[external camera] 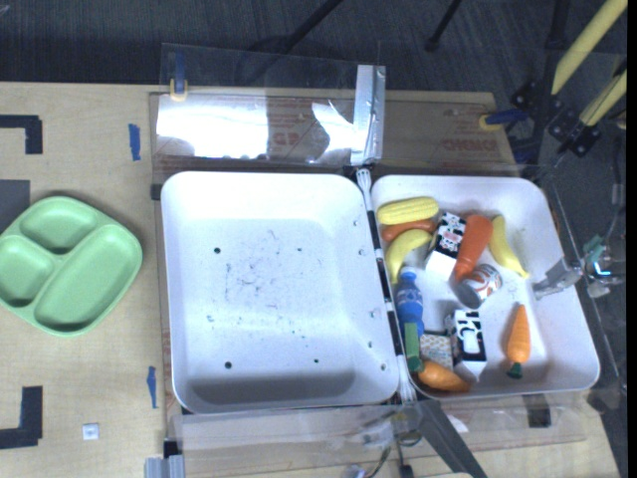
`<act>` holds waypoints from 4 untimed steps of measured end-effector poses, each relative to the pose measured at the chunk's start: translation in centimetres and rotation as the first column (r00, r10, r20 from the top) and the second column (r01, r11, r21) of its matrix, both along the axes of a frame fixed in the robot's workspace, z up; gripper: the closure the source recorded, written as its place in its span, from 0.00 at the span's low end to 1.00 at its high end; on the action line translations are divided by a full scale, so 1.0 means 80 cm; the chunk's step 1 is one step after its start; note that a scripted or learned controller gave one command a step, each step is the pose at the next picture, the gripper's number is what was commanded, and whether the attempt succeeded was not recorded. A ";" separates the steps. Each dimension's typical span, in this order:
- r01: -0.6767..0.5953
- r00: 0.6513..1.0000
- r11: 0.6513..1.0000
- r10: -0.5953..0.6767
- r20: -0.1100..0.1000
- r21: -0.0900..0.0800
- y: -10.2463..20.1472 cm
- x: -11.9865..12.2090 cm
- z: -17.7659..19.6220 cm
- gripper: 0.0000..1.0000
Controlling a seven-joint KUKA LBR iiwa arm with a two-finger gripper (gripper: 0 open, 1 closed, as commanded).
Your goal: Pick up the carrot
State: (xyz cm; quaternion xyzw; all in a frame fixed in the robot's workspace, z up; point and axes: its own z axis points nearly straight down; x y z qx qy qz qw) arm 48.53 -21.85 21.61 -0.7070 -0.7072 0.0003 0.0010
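Inside the right bin lie one green-tipped carrot and two bananas; gripper state unclear.

We see a robotics lab: a taped wooden bench, two white bins, toy food, tripod legs on carpet.

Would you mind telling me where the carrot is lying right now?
The carrot lies in the right-hand bin, near its right wall towards the front, just right of the black-and-white carton.
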 end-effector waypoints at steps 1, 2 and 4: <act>-0.164 0.987 0.986 0.163 0.006 0.011 0.007 -0.002 -0.150 0.00; -0.157 0.988 0.988 0.157 0.007 0.003 0.001 -0.003 -0.139 1.00; -0.182 0.983 0.983 0.182 0.006 -0.005 0.082 0.098 0.026 1.00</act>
